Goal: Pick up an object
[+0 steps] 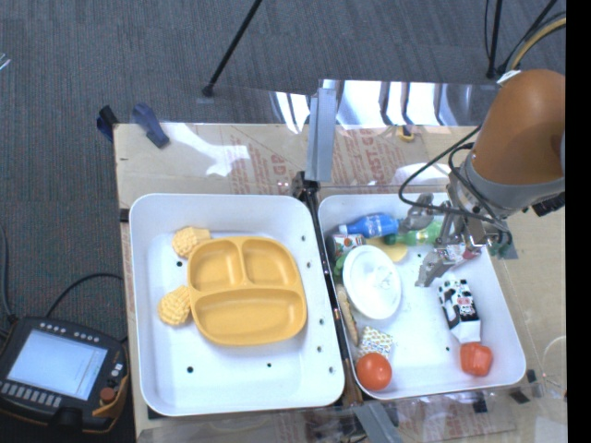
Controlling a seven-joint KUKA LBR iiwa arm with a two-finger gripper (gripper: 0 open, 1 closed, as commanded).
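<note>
The gripper (441,255) hung with jaws apart and nothing between them over the right bin (513,326), the black-and-white carton (458,303) lying just below-right, its long axis running toward the bin's near edge

The white lid (373,281) hides part of the green bottle (417,236).

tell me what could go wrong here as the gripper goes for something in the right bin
1. The gripper hangs over a crowded back corner where a blue bottle and a green item lie close together, so it may nudge both and grasp neither.
2. The white lid lies flat and wide, probably hard to pinch.
3. The carton lies just beside the fingers and could get knocked aside.
</note>
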